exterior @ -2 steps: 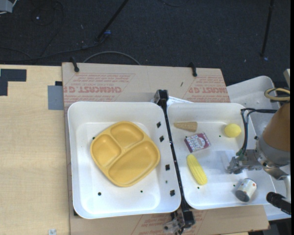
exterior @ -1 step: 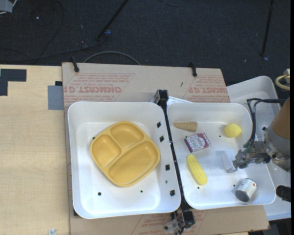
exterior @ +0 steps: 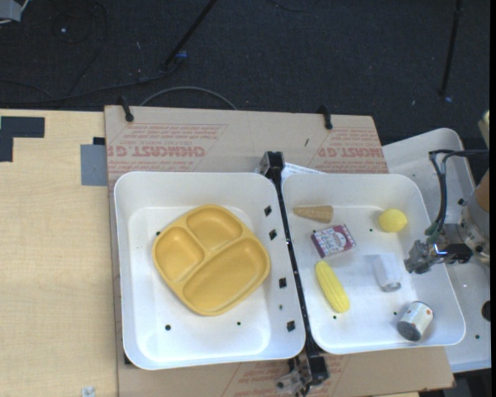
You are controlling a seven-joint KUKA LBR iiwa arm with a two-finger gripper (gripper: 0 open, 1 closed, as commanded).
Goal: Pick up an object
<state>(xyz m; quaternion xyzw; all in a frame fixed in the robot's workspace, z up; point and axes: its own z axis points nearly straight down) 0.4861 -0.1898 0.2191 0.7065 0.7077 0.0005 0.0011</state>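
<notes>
The right bin (exterior: 430,197) holds several small objects. A tan wedge (exterior: 313,213) lies near its back left, and a yellow ball (exterior: 393,220) near its back right. A pink and purple box (exterior: 332,240) sits left of centre, with a yellow corn cob (exterior: 331,285) in front of it. A pale grey cylinder (exterior: 387,271) lies at centre right. A grey and white can (exterior: 414,320) lies on its side in the front right corner. My gripper (exterior: 422,259) hangs over the bin's right side, just right of the grey cylinder and apart from it.
The left bin (exterior: 140,222) holds a yellow divided plate (exterior: 212,259). A black divider with clips (exterior: 283,255) runs between the bins. Cardboard lies under both bins. Cables run along the arm (exterior: 467,238) at the right.
</notes>
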